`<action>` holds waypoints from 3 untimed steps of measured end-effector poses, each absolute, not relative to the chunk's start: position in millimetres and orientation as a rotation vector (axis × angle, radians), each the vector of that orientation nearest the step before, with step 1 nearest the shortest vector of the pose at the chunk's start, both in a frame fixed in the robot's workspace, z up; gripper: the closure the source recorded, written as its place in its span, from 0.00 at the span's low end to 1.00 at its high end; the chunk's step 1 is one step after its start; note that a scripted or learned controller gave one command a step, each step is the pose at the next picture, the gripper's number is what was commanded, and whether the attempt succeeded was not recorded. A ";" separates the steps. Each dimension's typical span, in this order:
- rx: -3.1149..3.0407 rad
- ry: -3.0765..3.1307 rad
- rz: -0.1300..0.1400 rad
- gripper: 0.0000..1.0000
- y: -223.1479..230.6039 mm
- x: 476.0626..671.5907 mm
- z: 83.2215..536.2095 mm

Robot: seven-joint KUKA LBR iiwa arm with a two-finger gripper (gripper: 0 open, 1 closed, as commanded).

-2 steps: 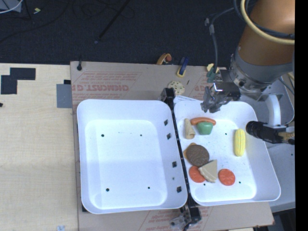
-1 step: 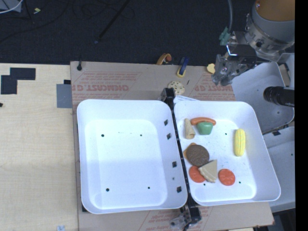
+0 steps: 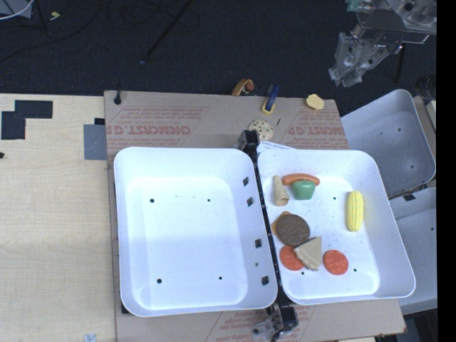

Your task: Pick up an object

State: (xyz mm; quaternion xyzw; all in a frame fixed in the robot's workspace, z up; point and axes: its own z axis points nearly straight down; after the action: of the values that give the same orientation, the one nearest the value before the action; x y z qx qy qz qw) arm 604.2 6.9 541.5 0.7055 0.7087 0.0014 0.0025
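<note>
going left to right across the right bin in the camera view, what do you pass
Cone-shaped piece → brown round patty → green piece → red disc → corn cob.

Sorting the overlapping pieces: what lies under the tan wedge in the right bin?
The tan wedge overlaps the edge of a red-orange disc; the brown round patty touches its upper side. The disc's covered part is hidden.

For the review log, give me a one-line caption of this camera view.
Gripper raised beyond the bench; toy food, including corn, lies in the right bin.
</note>
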 end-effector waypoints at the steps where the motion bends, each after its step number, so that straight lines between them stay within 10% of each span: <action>1: 2.216 2.230 -0.005 0.00 7.5 602.8 537.2; 2: 2.210 2.238 -0.009 1.00 8.2 603.2 546.6; 3: 2.208 2.240 -0.010 0.00 8.2 603.2 546.3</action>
State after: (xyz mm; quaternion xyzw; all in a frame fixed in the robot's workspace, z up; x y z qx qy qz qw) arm 603.2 8.2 546.3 0.7020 0.7122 -0.0032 -0.0022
